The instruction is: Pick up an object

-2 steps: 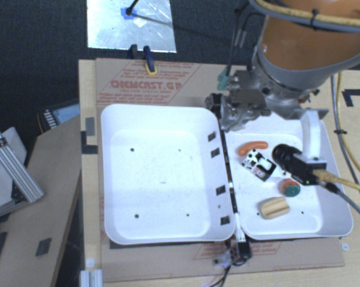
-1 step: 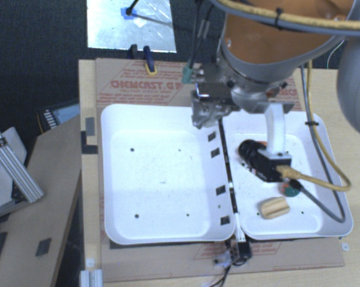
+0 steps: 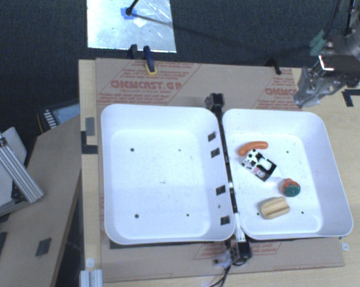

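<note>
Up beyond the right bin [image 3: 323,130], the tool [image 3: 305,97]; grip state unclear.

— What colours sit in the white right bin [image 3: 323,137]?
— An orange-red sausage [image 3: 253,147], a black-and-white patterned block [image 3: 259,165], an orange ball with a teal patch [image 3: 290,188], and a tan bread roll [image 3: 273,207].
— And the left bin [image 3: 115,119]?
— Plain white, speckled with small dark dots, on a tan board with red lettering [image 3: 145,84].
</note>
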Robot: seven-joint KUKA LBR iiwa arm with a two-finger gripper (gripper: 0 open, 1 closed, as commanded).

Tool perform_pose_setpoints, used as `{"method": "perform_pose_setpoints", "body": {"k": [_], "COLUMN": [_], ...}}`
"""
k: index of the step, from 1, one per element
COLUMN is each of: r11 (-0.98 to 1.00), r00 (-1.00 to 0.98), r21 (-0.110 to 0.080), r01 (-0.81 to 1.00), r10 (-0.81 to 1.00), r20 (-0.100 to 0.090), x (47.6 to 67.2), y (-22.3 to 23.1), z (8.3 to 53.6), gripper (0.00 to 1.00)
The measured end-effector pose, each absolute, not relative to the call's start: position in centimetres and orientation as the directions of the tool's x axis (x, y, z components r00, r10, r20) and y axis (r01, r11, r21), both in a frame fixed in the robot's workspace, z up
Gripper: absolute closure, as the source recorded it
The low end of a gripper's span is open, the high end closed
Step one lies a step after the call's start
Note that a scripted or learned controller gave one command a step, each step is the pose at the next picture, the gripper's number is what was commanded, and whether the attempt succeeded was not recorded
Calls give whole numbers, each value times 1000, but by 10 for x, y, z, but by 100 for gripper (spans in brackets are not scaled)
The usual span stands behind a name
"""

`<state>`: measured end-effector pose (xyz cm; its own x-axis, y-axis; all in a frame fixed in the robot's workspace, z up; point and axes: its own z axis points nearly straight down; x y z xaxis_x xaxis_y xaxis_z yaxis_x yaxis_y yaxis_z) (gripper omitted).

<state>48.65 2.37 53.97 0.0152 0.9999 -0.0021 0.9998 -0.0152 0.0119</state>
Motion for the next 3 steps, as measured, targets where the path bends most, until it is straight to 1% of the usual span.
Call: {"method": "perform_pose_setpoints", "body": {"k": [1, 3], "r11": [7, 17], "r00": [-7, -17], "r21": [6, 12], "r01": [1000, 1000], "r10": [1000, 1000], "r20": [1, 2], "x": [487, 488], "y": [34, 34], "z": [547, 569], "gripper": [100, 100]}}
